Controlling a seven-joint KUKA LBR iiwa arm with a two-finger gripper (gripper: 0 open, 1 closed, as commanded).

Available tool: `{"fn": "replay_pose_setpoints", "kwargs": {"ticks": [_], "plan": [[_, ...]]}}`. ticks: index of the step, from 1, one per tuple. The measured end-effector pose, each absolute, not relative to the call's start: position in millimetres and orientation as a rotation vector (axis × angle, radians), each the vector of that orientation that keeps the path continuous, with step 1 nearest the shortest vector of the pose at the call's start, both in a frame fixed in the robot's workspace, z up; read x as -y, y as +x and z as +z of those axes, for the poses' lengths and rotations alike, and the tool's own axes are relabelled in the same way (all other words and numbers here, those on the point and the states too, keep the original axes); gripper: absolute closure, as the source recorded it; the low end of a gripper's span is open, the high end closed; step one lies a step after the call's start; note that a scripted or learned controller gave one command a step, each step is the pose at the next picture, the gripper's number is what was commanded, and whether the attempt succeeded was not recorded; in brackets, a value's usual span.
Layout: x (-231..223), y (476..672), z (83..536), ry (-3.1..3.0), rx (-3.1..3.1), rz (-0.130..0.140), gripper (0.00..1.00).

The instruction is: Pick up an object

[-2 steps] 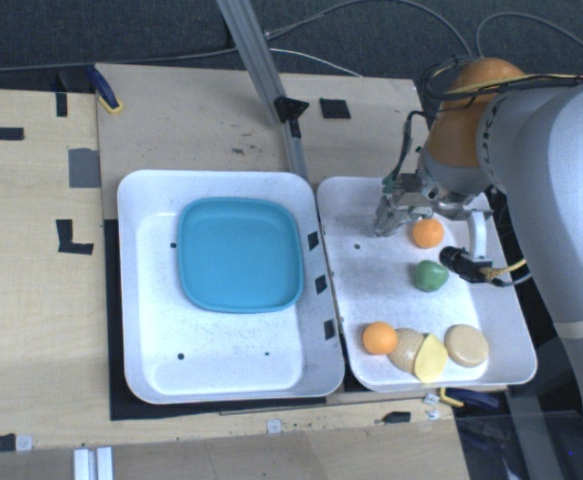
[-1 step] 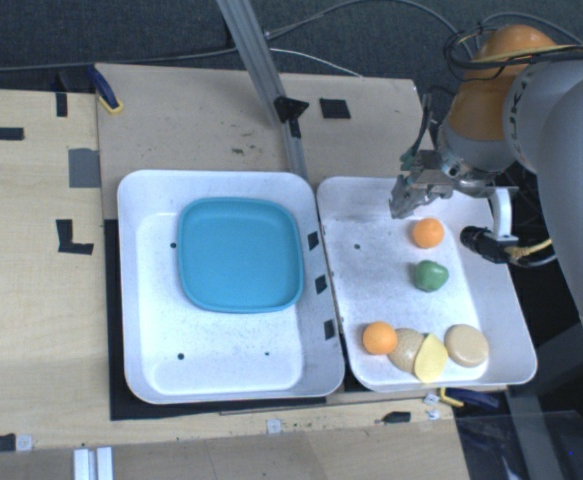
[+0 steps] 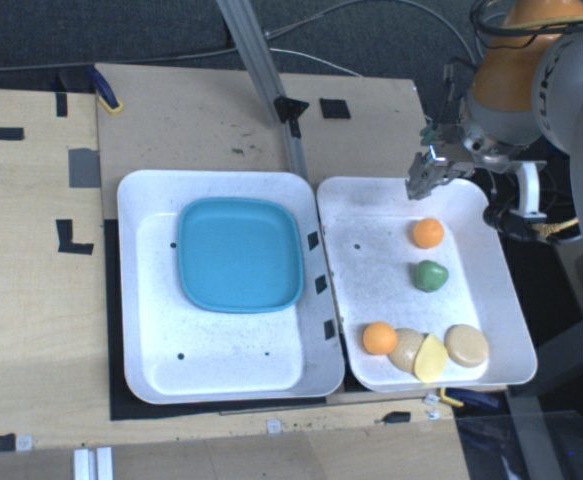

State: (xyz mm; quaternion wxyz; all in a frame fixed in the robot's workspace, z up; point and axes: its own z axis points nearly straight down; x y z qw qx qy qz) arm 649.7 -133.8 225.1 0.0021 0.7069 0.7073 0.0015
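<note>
From above, two white bins sit side by side on the bench. The left bin (image 3: 151, 268) holds a blue plate (image 3: 240, 254), square with rounded corners, lying flat near the bin's middle. The right bin (image 3: 371, 258) holds the small things. An orange ball (image 3: 428, 233) lies toward 1 o'clock of that bin's middle, smooth and round. A green ball (image 3: 431, 276), duller and slightly lumpy, sits just at 6 o'clock of it, apart from it. Along the bin's near edge is a cluster: a second orange ball (image 3: 379, 338) at 7 o'clock of the bin's middle, touching a tan lump (image 3: 407, 348), which is partly covered by a pale yellow wedge (image 3: 430, 359); a round beige disc (image 3: 466, 346) sits just at 3 o'clock of the wedge. The shapes of the tan lump and wedge are hard to make out where they overlap. The gripper (image 3: 426, 180) hangs over the bin's far edge, at 12 o'clock of the first orange ball and clear of it, with nothing seen between its fingers; it is small and dark against the bin, and I cannot tell whether it is spread or closed. The arm (image 3: 531, 58) is cut off at the right edge.
</note>
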Motion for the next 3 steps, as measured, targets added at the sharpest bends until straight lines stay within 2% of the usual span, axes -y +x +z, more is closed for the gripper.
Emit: {"fn": "replay_pose_setpoints", "kwargs": {"ticks": [1,3], "plan": [[124,650.4,283,2.218,-2.220,0.005,1.00],[13,634.9,268,2.217,-2.228,0.000,1.00]]}}
